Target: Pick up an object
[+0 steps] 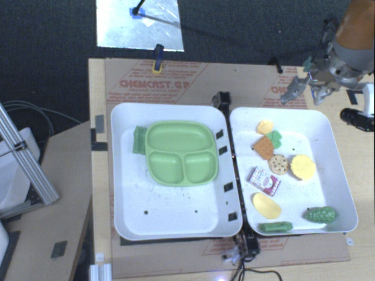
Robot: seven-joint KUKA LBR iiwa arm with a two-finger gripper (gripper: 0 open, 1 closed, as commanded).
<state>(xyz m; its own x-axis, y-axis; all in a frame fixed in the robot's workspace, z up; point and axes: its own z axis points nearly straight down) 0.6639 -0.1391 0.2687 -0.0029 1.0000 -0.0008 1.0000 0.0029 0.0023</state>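
Observation:
The right bin (337, 151) holds several toy foods: a small yellow piece (265, 126), a green bit (275, 137), an orange cracker (264, 147), a chocolate-chip cookie (279, 164), a yellow round slice (303, 167), a pink and white packet (263, 181), a yellow oval (266, 205), a green pickle (275, 227) and a bumpy green vegetable (320, 215). My gripper (304, 91) hangs above the bench just behind the right bin's back rim, open, with nothing between its fingers.
The left bin (126, 209) holds a green divided plate (180, 153) with a green strip (139, 140) beside its left edge. Black clips (223, 100) sit along the divider between the bins. A metal sheet (139, 16) lies on the floor behind the bench.

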